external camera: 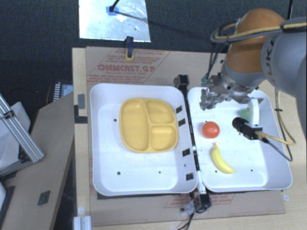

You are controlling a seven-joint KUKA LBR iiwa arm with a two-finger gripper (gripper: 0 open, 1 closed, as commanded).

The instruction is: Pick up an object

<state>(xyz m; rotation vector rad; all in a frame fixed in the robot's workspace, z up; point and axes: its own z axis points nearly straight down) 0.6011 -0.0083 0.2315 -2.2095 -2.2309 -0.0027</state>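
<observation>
A brown cardboard sheet [127, 63] printed with red lettering covers the bench under both bins. The grey arm [288, 61] reaches in from the right, its orange band above the wrist, and hangs over the far part of the right bin [268, 176]. The left bin [103, 176] holds a yellow plate [147, 125] with three compartments, lying flat near its middle.

The gripper [208, 102] points down at the far left corner of the right bin, close to the divide between the bins. How wide it stands cannot be told from this angle, and nothing is seen in its grasp.

In the right bin a yellow banana [221, 159] lies towards the near side. A red tomato [210, 129] sits just beyond it, apart from the gripper. A small green object [245, 114] lies farther right, partly hidden.
</observation>
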